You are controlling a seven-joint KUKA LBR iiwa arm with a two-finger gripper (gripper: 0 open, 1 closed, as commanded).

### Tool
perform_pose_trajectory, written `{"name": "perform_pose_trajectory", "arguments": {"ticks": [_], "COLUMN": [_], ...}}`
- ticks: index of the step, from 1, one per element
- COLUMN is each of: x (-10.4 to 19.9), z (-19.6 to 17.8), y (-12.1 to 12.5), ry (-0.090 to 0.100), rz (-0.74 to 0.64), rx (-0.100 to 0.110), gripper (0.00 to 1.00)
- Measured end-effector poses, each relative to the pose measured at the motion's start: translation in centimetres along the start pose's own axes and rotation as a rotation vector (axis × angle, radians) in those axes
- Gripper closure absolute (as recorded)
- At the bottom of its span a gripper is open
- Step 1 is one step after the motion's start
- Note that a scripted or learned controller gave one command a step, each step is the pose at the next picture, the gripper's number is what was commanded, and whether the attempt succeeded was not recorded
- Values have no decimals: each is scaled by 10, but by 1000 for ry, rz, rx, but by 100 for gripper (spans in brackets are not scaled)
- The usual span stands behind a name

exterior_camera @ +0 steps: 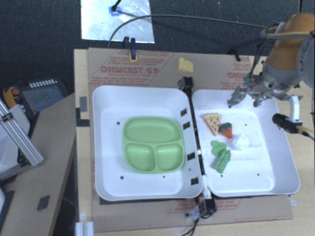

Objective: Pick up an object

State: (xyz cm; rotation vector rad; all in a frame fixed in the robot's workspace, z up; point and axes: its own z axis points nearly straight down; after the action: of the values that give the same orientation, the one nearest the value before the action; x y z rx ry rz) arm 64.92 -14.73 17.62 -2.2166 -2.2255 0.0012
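Arm [290, 38] cut off at the right edge; only the orange band and wrist visible. Pincer [247, 98] hovers over the far edge of the right bin [275, 181], fingers spread, nothing between them.

Objects clustered in the right bin's left half, well apart from the pincer: pizza slice [212, 122], small red-orange piece [226, 129] just beside it, white lump [240, 142] hard to make out against the bin, green toy pieces [220, 156] nearer the camera, shape unclear.

Left bin [106, 132] holds a green divided tray [152, 144], three compartments. Black clips [192, 132] along the seam between the bins.

Yellow block [185, 64] on the cardboard sheet [147, 68] beyond the bins. Yellow-blue clamp [132, 49] at the far edge. Counter [49, 146] is light wood; dark carpet [39, 28] behind, cable [197, 17] running across it, shiny metal plate [115, 11] far left.
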Motion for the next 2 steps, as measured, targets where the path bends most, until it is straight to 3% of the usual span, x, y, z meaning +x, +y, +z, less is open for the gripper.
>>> {"name": "perform_pose_trajectory", "arguments": {"ticks": [1,2], "x": [0,0], "z": [48,34], "y": [-9,-7], "ry": [0,-2], "rz": [3,2], "rx": [0,-7], "gripper": [0,100]}}
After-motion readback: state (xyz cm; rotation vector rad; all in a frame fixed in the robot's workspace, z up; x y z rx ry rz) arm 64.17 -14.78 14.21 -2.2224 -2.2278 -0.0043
